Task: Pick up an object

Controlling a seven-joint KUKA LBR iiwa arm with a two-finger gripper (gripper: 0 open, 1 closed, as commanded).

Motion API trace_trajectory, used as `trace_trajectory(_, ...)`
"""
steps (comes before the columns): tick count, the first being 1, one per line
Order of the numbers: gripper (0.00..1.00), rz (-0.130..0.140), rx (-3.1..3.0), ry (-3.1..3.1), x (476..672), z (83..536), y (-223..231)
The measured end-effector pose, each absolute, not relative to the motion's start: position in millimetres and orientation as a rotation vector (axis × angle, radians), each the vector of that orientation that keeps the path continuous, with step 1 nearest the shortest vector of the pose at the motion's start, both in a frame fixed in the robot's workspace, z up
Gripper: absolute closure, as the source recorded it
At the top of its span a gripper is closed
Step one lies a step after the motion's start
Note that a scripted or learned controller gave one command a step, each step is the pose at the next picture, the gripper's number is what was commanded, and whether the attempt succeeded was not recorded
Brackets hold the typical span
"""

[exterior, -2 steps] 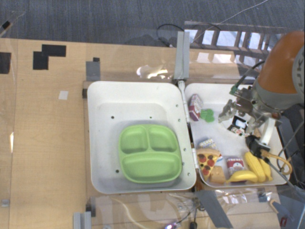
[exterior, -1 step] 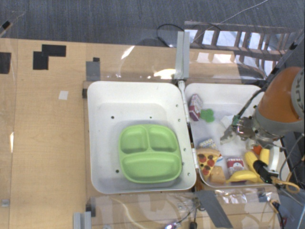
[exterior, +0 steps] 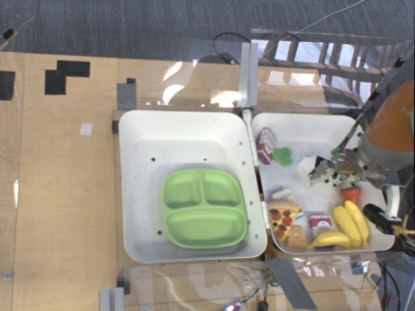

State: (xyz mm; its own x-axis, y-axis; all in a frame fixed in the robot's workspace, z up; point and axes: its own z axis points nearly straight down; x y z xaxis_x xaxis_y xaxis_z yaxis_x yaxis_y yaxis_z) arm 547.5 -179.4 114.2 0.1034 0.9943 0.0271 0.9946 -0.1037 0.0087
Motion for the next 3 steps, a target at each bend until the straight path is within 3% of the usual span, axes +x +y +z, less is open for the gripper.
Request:
trace_trajectory(1,0.00,-0.002,-2.391,-2.041,549.1,254.6,-156.0)
trace_trajectory(2,0.00,0.001,-2.252,-2.188,613.4,166.9,-170.0)
trace_trajectory(3,0.00,-0.027,-2.314,-2.162,615.4,122.1,-188.0)
